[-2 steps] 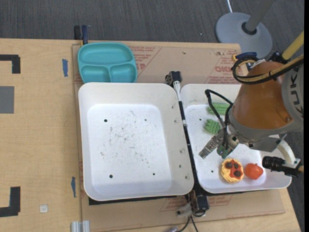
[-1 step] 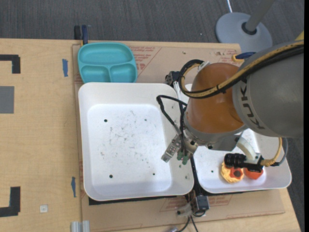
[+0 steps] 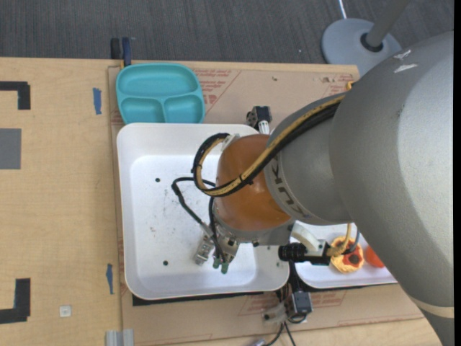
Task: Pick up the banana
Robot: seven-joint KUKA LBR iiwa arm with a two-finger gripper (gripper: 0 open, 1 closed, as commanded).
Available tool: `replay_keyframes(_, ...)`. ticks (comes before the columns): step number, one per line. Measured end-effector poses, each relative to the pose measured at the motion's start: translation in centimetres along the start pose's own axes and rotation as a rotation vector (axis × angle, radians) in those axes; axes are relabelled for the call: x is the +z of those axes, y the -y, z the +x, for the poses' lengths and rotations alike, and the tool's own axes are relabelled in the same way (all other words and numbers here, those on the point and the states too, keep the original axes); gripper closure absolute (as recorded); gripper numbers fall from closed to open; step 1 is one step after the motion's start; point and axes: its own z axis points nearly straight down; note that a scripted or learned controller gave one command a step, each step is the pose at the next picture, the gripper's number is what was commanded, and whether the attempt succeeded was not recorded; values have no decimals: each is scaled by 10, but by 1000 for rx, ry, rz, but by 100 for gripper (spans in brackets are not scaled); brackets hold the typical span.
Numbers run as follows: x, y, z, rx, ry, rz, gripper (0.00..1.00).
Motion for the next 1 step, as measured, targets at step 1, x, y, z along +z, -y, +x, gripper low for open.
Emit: replay_keyframes(1,2,-52,-26,224,2,-1,100)
